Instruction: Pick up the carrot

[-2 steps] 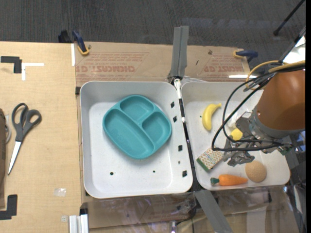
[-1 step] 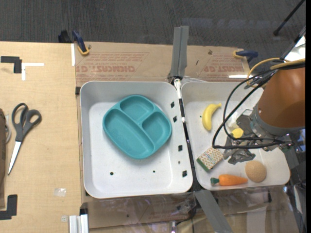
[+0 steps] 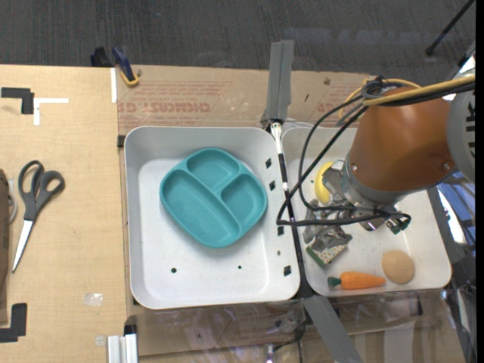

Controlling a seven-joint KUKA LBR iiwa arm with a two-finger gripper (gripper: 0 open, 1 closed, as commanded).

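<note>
1. We see the carrot (image 3: 361,280) lying flat near the front edge of the right bin (image 3: 435,225), just left of a tan egg-shaped item (image 3: 398,267).
2. The gripper (image 3: 330,242) hangs above and left of the carrot; whether its jaws are open we cannot tell.
3. A teal plate (image 3: 214,197) sits in the left bin (image 3: 144,225).

One camera looked down from above the bench at a slant, taking in both white bins: the left bin (image 3: 136,225) sat near the middle of the view, the right bin (image 3: 435,274) beside it toward the right edge. Beyond the left bin lay cardboard (image 3: 197,97) and dark floor (image 3: 189,13). The orange-banded arm (image 3: 397,146) loomed close, covering much of the right bin.
</note>
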